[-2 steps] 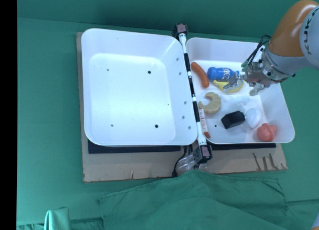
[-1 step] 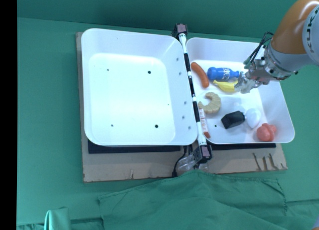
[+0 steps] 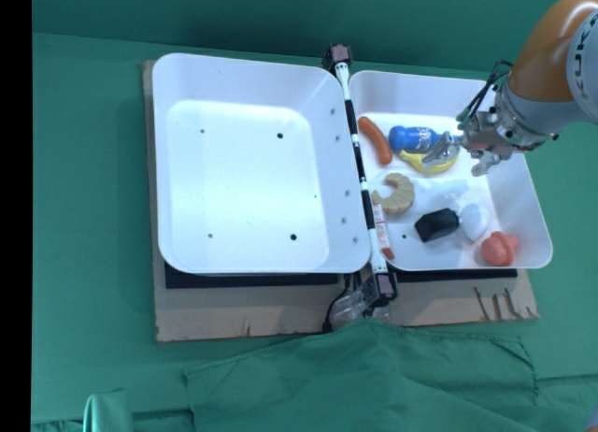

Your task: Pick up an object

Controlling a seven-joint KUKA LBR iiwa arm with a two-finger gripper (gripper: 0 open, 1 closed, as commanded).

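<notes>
Fingers of my gripper (image 3: 451, 148) stand parted over the right bin (image 3: 523, 187), tips just above the yellow banana-shaped toy (image 3: 428, 165) and beside the blue bottle (image 3: 411, 136), with nothing between them yet. To do this well I should drop straight down and straddle one object across its narrow width, not wedge between the two. From this slant I can't be sure which one sits under my tips. The blue bottle looks smooth and rounded, likely to slip; the banana is curved and glossy. Nearby lie an orange sausage (image 3: 377, 140), a tan croissant (image 3: 397, 194), a black block (image 3: 436, 224) and a lumpy red-orange fruit (image 3: 499, 248).
</notes>
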